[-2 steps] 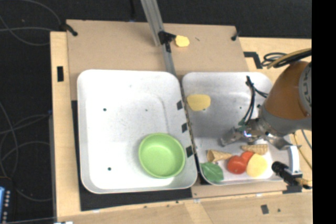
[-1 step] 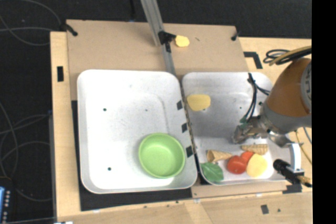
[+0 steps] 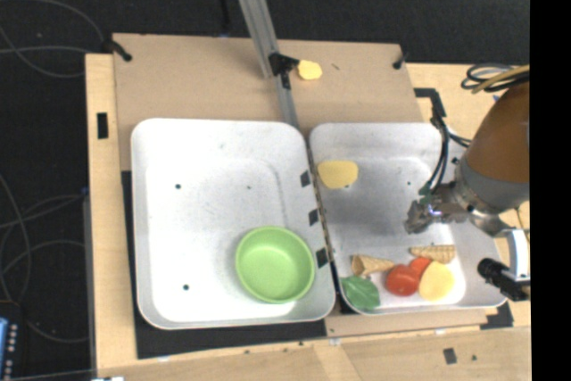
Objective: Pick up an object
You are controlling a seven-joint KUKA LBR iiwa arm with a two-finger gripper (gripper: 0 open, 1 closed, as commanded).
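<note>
Robot gripper (image 3: pixel 426 217), jaw state unclear, above toy food in right bin (image 3: pixel 375 143).
Red tomato (image 3: pixel 403 279) looks light, smooth, likely slippery; grip its sides.

Left bin (image 3: pixel 178 156): round green plastic bowl (image 3: pixel 275 264)
Right bin (image 3: pixel 384 147): flat yellow piece (image 3: pixel 338 174), red toy (image 3: pixel 403 279), yellow toy (image 3: pixel 436 281), green leaf-shaped piece (image 3: pixel 361 291)
Hand (image 3: pixel 423 219): over right bin
</note>
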